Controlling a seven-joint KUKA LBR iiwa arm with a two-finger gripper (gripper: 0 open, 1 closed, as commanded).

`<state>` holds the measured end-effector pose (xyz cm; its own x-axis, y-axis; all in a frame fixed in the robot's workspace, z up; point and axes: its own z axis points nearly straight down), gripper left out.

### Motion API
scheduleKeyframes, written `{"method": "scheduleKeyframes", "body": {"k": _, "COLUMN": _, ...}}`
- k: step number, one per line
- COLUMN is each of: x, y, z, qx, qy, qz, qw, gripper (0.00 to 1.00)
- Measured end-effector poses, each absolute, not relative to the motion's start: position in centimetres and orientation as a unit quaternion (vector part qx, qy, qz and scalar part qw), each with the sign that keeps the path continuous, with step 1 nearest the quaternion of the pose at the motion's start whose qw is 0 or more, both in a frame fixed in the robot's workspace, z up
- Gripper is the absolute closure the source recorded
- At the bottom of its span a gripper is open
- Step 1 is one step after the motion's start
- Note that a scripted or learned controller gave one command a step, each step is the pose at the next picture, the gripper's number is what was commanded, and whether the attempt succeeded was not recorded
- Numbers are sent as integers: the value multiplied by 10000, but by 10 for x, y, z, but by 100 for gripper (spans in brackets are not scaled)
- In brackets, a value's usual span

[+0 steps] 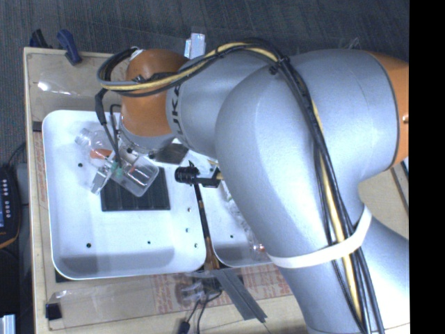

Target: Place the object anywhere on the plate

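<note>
One grey arm (292, 152) covers most of the right bin (233, 256). In the left bin (76, 249), its gripper (115, 165) hangs over a dark plate (135, 197) (finger state hidden; any held object indistinct).

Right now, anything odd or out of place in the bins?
Nothing looks spilled or broken. The gripper is low in the left bin, over the upper edge of a dark square plate. Clear plastic clutter around it hides any object, and the arm covers most of the right bin.
</note>
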<state>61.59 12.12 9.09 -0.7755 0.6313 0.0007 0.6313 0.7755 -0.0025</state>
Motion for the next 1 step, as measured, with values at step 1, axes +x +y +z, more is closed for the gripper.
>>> {"method": "scheduleKeyframes", "body": {"k": 1, "x": 616, "y": 121, "z": 91, "qx": -3350, "qy": -9422, "qz": 11, "qw": 8, "gripper": 0}}
